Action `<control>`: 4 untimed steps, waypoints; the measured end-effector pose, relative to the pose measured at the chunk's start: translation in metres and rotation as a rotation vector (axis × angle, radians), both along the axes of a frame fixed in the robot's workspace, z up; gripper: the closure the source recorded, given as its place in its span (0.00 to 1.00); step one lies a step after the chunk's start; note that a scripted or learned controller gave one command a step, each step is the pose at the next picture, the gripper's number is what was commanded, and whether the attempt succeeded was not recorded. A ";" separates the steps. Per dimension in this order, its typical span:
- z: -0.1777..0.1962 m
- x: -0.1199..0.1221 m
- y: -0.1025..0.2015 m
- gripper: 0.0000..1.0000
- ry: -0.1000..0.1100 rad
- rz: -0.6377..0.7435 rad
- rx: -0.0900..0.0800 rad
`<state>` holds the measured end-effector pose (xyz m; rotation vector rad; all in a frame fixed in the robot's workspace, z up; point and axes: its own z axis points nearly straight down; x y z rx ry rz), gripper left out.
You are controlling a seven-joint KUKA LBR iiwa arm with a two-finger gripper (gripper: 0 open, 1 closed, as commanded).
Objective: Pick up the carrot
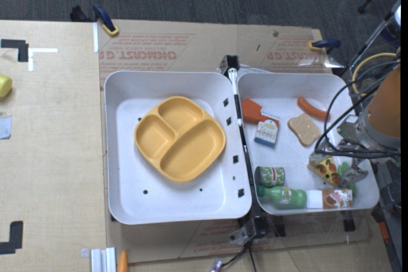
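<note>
Camera view, looking down: two white bins side by side on the worktop [51,200]. Left bin [121,194] roomy, holding just a yellow divided plate [180,138]. Right bin [284,89] crowded: carrot [313,107] near the far right corner, just beyond a bread slice [304,130]; orange wedge [251,111], small carton [267,132], can [269,175], green bottle [290,198], pizza slice [325,169]. Arm [386,111] cut off at the right edge, cables draped over the rim (pincer state impossible to tell).

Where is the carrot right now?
The orange toy carrot lies in the right white bin, near its upper left corner against the dividing wall, just above-left of the small blue-and-white carton.
</note>
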<state>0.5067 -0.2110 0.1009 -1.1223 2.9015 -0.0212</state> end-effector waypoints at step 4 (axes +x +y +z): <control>-0.003 -0.011 -0.001 0.00 0.010 0.290 0.004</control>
